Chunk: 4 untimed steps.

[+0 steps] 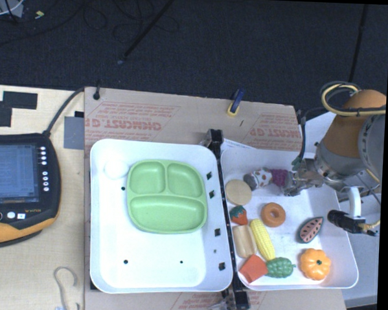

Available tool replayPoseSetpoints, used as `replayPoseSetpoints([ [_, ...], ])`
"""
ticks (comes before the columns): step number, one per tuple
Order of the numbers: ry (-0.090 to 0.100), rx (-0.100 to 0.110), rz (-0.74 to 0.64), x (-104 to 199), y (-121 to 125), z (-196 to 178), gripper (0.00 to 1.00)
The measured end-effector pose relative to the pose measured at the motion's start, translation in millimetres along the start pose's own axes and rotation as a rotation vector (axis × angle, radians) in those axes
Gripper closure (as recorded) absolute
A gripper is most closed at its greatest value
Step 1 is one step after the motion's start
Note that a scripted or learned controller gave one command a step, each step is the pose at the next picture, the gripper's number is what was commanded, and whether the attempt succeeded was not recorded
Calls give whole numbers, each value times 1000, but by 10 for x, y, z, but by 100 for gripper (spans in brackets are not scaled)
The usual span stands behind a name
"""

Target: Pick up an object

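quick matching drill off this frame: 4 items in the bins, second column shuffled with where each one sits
Items:
1. green divided plate
2. pumpkin
3. donut
4. corn cob

Places:
A. near corner of the right bin, on the arm's side
B. middle of the right bin
C. left bin
D. right bin, lying alongside the hot dog

Pairs: 1-C, 2-A, 3-B, 4-D
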<state>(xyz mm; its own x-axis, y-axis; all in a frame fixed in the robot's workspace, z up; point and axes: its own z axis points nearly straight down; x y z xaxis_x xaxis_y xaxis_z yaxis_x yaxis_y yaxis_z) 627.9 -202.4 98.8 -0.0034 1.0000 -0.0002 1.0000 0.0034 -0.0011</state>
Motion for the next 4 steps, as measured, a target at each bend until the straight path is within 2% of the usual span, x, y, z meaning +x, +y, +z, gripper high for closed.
replayPoseSetpoints([
  [1, 0, -2, 2, 55, 17, -446, 100],
  [2, -1, -4, 2, -22, 85, -1033, 100],
  [3, 0, -3, 2, -42, 85, -1308, 100],
  [4, 2, 2, 0, 402, -129, -1403, 100],
])
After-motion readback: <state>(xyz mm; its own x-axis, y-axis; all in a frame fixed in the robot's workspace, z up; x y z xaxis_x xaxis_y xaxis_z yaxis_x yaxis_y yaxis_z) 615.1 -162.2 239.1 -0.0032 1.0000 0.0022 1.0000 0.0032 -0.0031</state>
